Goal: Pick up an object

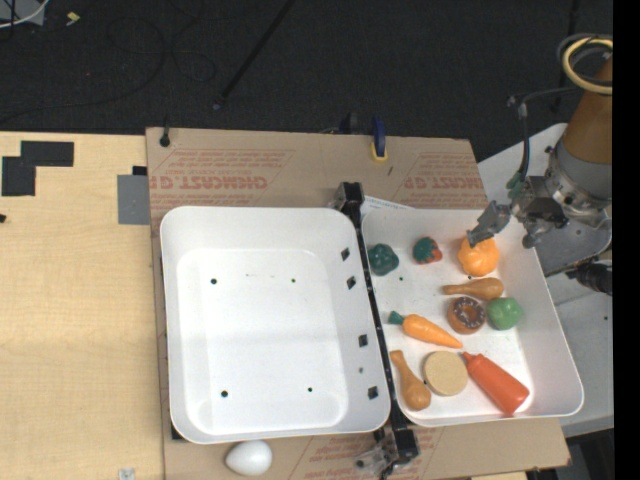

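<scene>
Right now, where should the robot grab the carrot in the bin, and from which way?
Probably around the thick orange middle of the carrot, coming straight down from above. It lies flat and slanted, green top toward the left bin, tip near the red bottle. The fingers would close best across its narrow width. The donut sits close by its upper side, so go carefully there.

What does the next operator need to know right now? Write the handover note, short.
Gripper: above the right bin's far right corner, one finger beside the orange fruit; nothing visibly held between the fingers.
Things: all toy foods lie in the right bin: orange fruit, carrot, donut, green ball, red bottle, round biscuit.
A white egg lies outside, in front of the left bin.
Done: nothing lifted.
Left: grasp one object, likely the orange fruit, and lift it.
</scene>
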